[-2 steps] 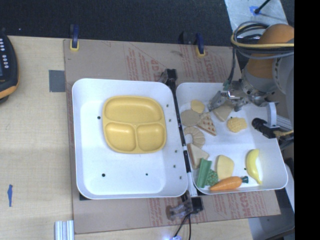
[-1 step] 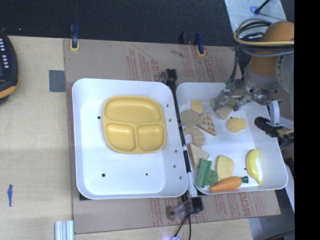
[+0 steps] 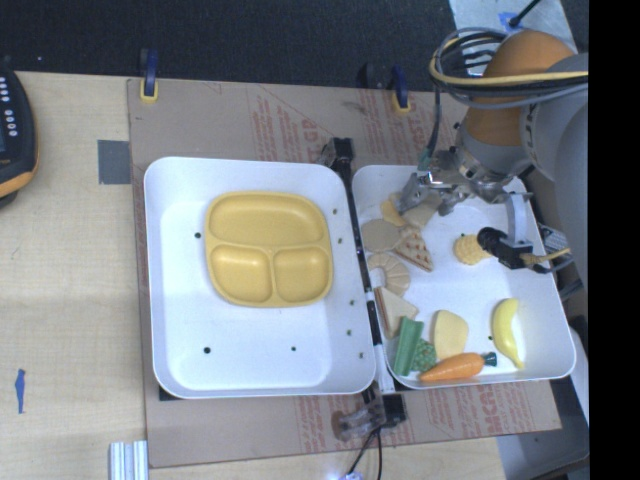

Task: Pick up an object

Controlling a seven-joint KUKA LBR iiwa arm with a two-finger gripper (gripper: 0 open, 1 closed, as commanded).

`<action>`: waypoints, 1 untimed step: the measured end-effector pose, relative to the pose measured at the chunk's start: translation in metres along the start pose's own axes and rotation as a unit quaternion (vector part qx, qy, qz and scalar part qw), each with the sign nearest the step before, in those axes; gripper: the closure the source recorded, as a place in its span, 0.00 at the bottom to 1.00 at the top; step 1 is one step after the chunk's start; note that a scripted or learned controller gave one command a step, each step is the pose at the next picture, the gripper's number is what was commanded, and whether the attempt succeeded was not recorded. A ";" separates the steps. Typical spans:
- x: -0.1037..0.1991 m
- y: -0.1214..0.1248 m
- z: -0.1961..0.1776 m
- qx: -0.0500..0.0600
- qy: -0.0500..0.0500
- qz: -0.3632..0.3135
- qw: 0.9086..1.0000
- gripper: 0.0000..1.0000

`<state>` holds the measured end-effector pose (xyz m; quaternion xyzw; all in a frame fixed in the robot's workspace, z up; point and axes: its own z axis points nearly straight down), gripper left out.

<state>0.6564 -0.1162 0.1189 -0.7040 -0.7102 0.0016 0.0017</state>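
My gripper [image 3: 428, 192] hangs low over the far left corner of the right bin [image 3: 545, 298], reaching in from the right. Just under and beside it lie a small yellow piece [image 3: 392, 211] and a tan round biscuit [image 3: 380, 235]. A brown waffle wedge [image 3: 414, 250] sits right in front of it. Further into the bin are a yellow round cookie [image 3: 468, 250], a banana [image 3: 509, 331], a carrot [image 3: 452, 368], a pale yellow slice [image 3: 449, 332] and a green piece [image 3: 408, 346]. Nothing visibly hangs from the gripper.
The left bin [image 3: 180, 298] holds a yellow divided plate [image 3: 268, 247]. Pale bread-like slices [image 3: 397, 293] lie along the right bin's left wall. The bins sit on a cardboard sheet [image 3: 250, 108] held by clamps. A dark device [image 3: 12, 128] rests at the far left.
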 end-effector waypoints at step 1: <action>0.035 -0.075 -0.074 0.002 0.001 0.002 1.000 1.00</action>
